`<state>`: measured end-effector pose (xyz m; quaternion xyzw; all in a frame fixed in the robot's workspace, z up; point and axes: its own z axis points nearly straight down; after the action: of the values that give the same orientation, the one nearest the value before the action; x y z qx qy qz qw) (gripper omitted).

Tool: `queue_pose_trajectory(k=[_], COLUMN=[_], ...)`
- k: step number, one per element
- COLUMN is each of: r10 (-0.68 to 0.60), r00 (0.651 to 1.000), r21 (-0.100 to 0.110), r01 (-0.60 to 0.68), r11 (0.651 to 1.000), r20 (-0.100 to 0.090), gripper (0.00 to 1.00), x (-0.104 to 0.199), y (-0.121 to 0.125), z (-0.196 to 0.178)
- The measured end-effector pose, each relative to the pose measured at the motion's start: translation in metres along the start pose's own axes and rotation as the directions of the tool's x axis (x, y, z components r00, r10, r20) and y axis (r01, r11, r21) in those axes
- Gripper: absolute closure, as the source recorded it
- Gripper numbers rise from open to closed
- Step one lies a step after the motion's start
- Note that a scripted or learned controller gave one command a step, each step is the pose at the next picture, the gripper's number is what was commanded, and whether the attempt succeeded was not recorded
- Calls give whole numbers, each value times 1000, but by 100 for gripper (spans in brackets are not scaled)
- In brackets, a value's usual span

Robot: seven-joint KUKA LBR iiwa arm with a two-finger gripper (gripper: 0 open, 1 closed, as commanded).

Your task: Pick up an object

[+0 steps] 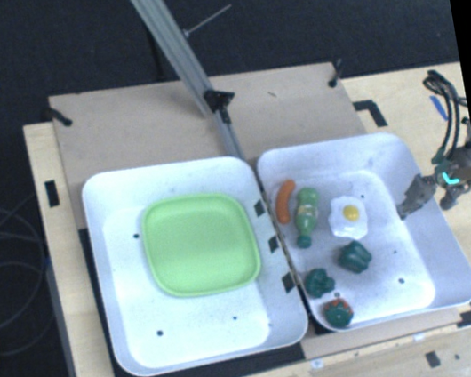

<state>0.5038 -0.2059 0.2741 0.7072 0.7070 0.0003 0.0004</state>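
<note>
- The claw (413,197) hangs at the right rim of the right bin (446,254), near the worktop's (161,124) right edge; the view is too small and dark there to tell whether it is open or closed, and nothing can be seen gripped in it.
- The left bin (120,276) holds a green plate (200,243), lying flat near its middle.
- The things to pick all lie in the right bin, mostly toward its left wall.
- A sausage (284,201) and a green bottle (305,214) lie just beside each other near the bin's far-left corner.
- A fried egg (348,216) lies near the bin's middle and is the thing closest to the claw, though apart from it.
- A dark green pepper (353,256) sits just toward the near edge from the egg.
- A second dark green piece (318,282) lies by the left wall, and a red-and-green piece (336,310) sits in the near-left corner.
- Progress, as judged: no object is lifted, all rest on the bin floor, so the pick is not yet done.
- What is left: choose a target, bring the claw over it, lower, close and lift.
</note>
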Motion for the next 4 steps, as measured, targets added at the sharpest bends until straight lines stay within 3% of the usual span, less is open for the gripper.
queue_pose_trajectory(k=[1,4], r10=[0,1], r00=[1000,1000], r21=[0,5], r01=[0,-1], r11=[1000,1000], r20=[0,0], gripper=[0,0], x=[0,-2], y=[0,2], z=[0,158])
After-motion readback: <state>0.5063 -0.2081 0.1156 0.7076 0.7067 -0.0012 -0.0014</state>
